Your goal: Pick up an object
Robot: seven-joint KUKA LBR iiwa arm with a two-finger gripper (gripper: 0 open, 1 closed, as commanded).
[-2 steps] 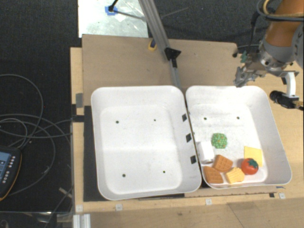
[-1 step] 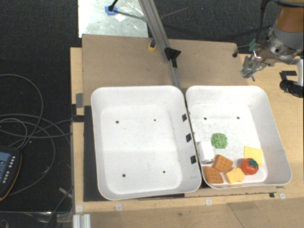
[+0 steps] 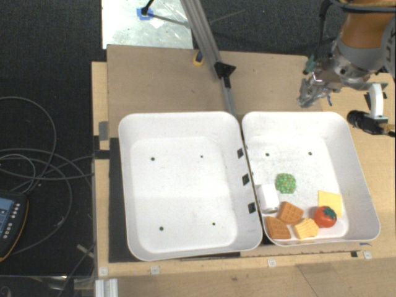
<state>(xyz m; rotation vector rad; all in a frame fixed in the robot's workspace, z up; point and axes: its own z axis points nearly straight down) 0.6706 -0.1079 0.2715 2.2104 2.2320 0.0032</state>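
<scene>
Here the end effector (image 3: 311, 94) hangs over the table (image 3: 266, 82) beyond the right bin's (image 3: 356, 147) far edge, its finger spread unclear. Toy foods cluster at that bin's near end: green ball (image 3: 285, 182), tomato (image 3: 325, 216), and cheese wedge (image 3: 330, 200) pointing far-left.

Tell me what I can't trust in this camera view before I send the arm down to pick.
- Gripper: small and blurred above the right bin's far rim; finger state unreadable.
- Arm: cut off by the top and right edges.
- Waffle pieces: packed against each other, the white block and the tomato; gaps between them too small to judge.
- Green ball: surface detail too small.
</scene>
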